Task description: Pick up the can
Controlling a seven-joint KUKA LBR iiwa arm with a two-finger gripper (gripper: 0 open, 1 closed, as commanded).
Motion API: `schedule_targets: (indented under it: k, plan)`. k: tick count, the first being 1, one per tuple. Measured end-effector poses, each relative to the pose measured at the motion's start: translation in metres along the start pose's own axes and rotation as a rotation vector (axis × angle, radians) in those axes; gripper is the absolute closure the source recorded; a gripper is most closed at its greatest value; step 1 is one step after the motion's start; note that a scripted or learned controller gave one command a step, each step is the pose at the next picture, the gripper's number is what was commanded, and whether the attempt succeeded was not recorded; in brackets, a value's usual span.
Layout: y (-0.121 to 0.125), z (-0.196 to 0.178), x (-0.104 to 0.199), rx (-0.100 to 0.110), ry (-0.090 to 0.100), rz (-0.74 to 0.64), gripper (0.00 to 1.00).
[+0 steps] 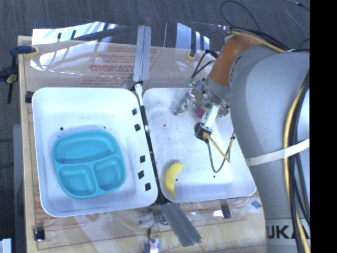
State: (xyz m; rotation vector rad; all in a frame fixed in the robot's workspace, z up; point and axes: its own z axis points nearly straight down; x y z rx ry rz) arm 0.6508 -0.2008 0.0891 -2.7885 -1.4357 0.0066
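A small purple object, apparently the can (200, 110), lies at the back of the right bin (231, 183), mostly covered by the arm's wrist. My gripper (192, 107) hangs low over that spot, reaching in from the right under the orange band (227, 62). Its metal parts sit directly against the purple object. How they stand around it is hidden by the wrist and cables.
A yellow banana (172, 176) lies near the right bin's front left corner. A blue three-compartment tray (88, 162) fills the middle of the left bin (42, 109). A yellow cable (218, 153) dangles from the wrist over the right bin's floor.
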Motion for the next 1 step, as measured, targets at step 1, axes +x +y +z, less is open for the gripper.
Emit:
schedule_targets:
  k: [1]
  plan:
    - [0.0000, 0.0000, 0.0000, 0.000, 0.000, 0.000, 0.00]
